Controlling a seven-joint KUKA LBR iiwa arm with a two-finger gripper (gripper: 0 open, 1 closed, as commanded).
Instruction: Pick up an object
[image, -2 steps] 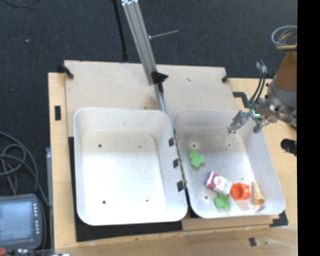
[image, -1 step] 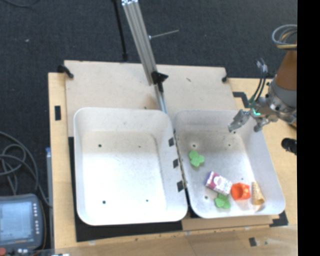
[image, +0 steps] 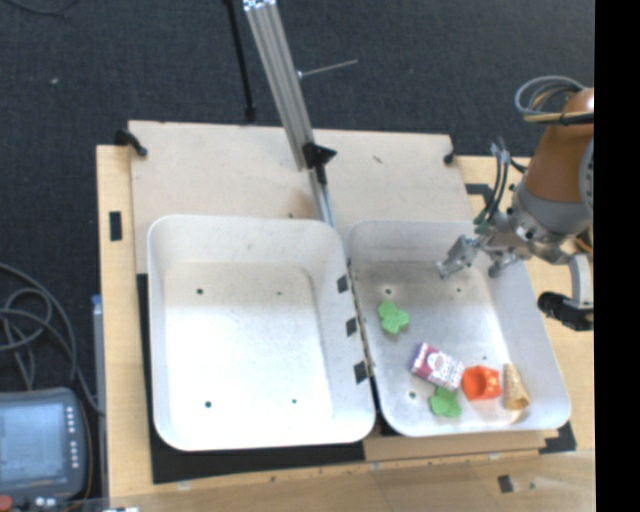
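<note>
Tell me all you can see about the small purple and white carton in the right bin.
The carton is a small box, purple and white, seemingly printed cardboard. It lies flat and slanted on the floor of the right bin, near the front. Its right end meets the orange object; a green piece lies just below. The gripper is well apart.

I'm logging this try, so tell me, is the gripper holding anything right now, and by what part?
Nothing is held. The gripper hangs over the right bin near its far end, apart from the green piece, the small carton and the orange object.
</note>
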